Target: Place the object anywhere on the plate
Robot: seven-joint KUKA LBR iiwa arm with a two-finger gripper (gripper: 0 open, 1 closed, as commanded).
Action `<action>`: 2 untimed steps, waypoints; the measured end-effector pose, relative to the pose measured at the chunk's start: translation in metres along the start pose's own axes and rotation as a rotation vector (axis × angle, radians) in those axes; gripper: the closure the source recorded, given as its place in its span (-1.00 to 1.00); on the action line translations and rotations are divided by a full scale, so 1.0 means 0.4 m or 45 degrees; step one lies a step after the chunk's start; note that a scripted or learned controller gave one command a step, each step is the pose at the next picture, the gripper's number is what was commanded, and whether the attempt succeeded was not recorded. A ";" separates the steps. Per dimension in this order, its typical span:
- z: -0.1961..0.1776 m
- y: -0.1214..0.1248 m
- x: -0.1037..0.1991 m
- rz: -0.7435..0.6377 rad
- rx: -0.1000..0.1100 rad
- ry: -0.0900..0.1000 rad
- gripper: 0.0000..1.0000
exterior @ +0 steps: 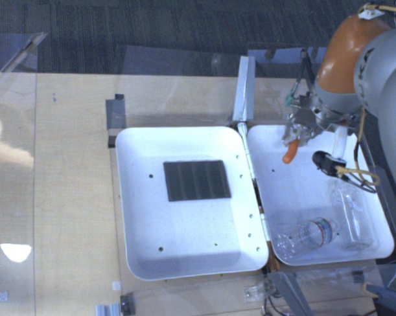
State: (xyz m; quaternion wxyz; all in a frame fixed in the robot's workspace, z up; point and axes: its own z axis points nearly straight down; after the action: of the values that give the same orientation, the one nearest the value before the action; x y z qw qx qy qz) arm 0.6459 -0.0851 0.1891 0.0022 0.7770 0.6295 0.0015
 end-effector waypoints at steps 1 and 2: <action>-0.179 -0.105 0.176 -0.340 -0.002 0.003 1.00; -0.117 -0.157 0.350 -0.444 0.003 0.003 1.00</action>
State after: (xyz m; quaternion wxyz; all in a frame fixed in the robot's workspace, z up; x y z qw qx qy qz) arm 0.6134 0.0650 0.2353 0.0009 0.6560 0.7548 0.0013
